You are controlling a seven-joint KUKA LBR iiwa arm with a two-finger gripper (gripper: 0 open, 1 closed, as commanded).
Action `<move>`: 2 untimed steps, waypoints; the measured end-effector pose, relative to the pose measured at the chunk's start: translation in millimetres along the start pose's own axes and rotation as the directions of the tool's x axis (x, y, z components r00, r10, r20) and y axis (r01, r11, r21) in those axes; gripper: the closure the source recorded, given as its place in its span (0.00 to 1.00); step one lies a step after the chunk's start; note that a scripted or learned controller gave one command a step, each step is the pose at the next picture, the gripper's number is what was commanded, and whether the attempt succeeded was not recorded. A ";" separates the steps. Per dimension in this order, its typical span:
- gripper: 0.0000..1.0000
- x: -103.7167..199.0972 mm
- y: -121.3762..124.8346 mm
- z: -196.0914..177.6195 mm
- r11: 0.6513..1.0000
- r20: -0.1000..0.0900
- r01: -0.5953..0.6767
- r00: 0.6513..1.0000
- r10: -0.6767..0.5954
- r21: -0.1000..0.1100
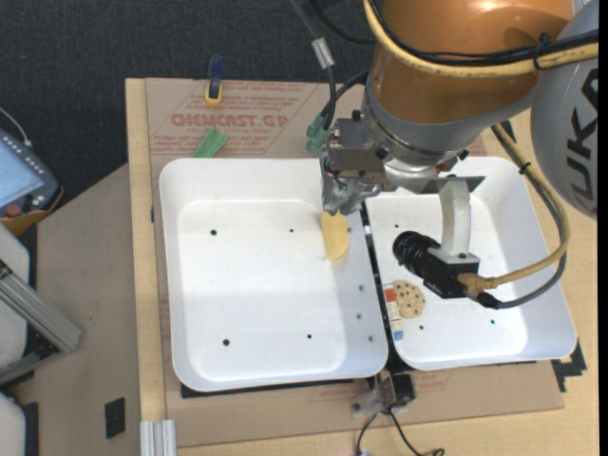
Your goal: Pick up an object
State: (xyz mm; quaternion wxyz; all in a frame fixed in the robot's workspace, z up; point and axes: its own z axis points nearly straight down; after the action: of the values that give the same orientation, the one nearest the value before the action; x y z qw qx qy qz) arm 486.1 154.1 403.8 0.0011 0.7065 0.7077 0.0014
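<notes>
From my remote station: the gripper (336,207) hangs over the left bin (190,255), jaws apparently clamped on a pale yellow object (335,238).

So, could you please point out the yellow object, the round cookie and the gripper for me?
yellow object (334,237), camera view, on its lower, wider body.
round cookie (408,298), camera view, on the middle of its spotted face.
gripper (339,200), camera view, at its tip above the yellow object.

Filling the upper right of the frame, the arm (475,55) is showing a glossy orange band, grey housing, black lettering, and yellow and black cables.
</notes>
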 end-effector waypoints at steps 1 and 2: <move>0.00 0.2 -0.1 0.5 1.000 0.001 0.000 1.000 0.000 0.001; 0.00 0.2 -0.1 0.5 1.000 0.000 0.000 1.000 0.000 0.001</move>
State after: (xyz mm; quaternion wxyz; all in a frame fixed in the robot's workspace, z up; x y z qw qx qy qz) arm 486.0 154.3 403.3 0.0007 0.7064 0.7078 0.0008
